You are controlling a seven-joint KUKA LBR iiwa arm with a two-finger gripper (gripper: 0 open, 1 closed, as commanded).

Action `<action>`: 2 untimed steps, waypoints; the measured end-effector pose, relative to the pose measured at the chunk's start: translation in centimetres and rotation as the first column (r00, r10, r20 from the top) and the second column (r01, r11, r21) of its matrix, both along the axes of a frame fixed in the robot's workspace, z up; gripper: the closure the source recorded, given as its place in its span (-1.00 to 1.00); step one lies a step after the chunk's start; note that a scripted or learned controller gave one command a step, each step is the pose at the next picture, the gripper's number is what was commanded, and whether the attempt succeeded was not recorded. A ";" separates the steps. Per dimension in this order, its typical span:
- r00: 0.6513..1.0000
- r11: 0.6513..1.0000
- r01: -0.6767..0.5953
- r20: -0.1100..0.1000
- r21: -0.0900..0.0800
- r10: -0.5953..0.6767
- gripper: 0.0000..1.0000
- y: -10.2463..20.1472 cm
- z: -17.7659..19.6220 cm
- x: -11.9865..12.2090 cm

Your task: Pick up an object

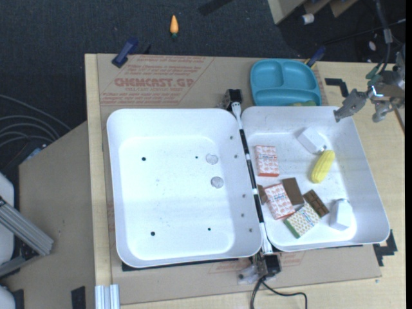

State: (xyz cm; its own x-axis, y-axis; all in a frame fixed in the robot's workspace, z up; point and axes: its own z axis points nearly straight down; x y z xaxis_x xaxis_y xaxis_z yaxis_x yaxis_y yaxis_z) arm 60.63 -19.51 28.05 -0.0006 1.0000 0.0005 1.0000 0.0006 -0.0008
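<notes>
The right bin (360, 172) holds several small items: a yellow corn cob (322, 165), a white block (311, 139), two red-and-white packets (266, 160) (278, 201), two brown bars (293, 190) (315, 203), a green patterned packet (302, 221) and a white piece (339, 214). My gripper (357, 113) hangs over the bin's far right corner, above and to the right of the white block. Its fingers are spread open with nothing between them.
The left bin (129, 172) holds two small round discs (212, 159) (217, 183). A teal divided plate (285, 82) lies behind the right bin. A blue clip (124, 52) and a small orange carrot toy (174, 24) lie beyond the bench's far edge.
</notes>
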 end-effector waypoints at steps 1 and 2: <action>1.000 1.000 0.001 -0.001 0.000 -0.001 -1.00 -1.1 -17.0 -3.2; 1.000 1.000 -0.001 0.001 0.001 0.001 -1.00 3.8 -19.6 3.9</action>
State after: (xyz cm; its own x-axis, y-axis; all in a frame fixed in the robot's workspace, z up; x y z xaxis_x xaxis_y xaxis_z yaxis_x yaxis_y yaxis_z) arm 64.54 -15.70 8.47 -0.0015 1.0000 0.0010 1.0000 0.0015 0.0005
